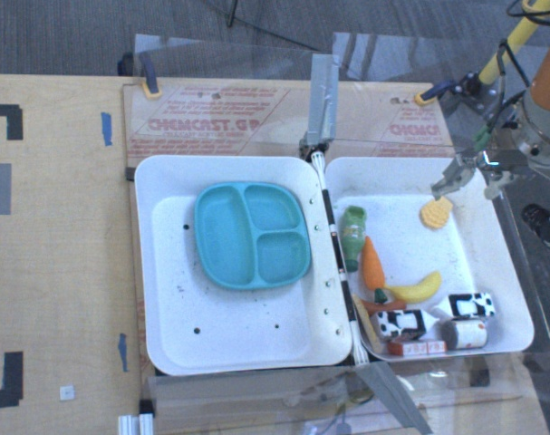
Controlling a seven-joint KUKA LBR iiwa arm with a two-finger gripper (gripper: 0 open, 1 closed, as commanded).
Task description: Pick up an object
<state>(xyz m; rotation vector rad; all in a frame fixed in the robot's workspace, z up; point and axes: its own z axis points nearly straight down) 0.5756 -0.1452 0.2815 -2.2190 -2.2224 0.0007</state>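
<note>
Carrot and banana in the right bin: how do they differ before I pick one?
The carrot is orange with a straight, tapered body; the banana is yellow and curved. The carrot lies lengthwise up the bin beside the green bottle; the banana lies crosswise, further from it. The carrot's lower end meets the banana's left tip. Both rest flat on the right bin floor, away from the gripper.

Teal plate (253,236), orange carrot (372,264), yellow banana (414,288).
</note>
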